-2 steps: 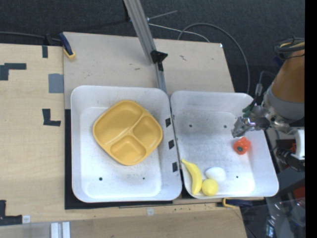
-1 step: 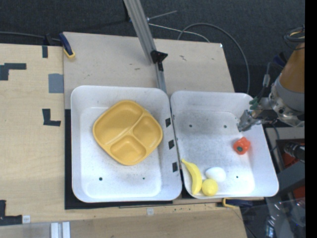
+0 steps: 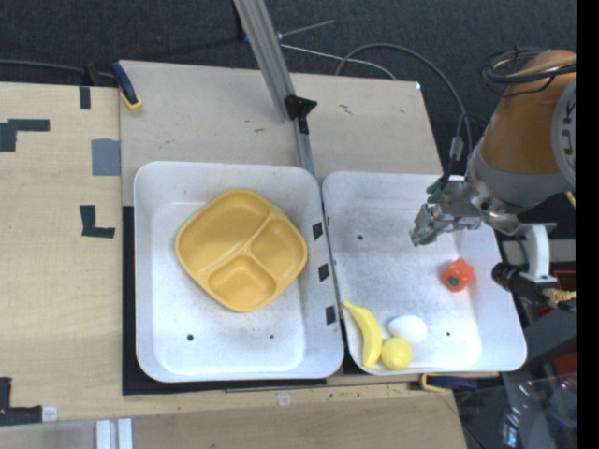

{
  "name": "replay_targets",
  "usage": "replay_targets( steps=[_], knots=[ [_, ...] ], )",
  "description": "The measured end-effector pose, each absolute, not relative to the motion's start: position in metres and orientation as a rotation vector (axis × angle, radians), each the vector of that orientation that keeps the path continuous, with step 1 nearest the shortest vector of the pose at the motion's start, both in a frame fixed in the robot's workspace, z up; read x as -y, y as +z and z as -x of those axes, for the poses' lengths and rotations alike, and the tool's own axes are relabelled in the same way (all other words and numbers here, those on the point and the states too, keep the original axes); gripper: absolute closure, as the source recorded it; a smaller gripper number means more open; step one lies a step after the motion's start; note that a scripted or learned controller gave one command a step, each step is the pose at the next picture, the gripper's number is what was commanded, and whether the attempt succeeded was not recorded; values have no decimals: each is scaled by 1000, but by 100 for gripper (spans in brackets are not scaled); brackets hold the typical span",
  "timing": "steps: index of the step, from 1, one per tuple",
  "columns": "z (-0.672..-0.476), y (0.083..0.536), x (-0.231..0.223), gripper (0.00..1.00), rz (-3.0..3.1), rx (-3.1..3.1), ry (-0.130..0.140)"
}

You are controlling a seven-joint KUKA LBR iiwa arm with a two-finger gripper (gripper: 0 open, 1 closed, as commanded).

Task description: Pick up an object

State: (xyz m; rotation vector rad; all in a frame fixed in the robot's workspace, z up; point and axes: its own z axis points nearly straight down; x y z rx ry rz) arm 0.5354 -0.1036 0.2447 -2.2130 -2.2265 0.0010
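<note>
Two shallow white bins sit side by side on the bench under my camera, a dark floor behind them. In the left bin (image 3: pixel 159 344), a yellow divided plate (image 3: pixel 241 249) lies near the centre, with bare white floor around it on all sides. Over the right bin (image 3: pixel 374 204), the gripper (image 3: pixel 424 232) hangs above open floor in the upper half; from here I cannot tell how it is set. An orange-red fruit (image 3: pixel 456 275) lies just below and right of it, apart. A banana (image 3: pixel 365 330), a white egg (image 3: pixel 407 326) and a lemon (image 3: pixel 396 353) crowd the bin's near edge.
</note>
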Motion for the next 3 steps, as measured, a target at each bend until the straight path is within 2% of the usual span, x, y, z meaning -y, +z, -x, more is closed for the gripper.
replay_targets(
  steps=[2,3],
  knots=[
    [-564,242,-18,100,2210,2230,-1],
    [-569,245,-72,100,2211,2229,0]
  ],
)
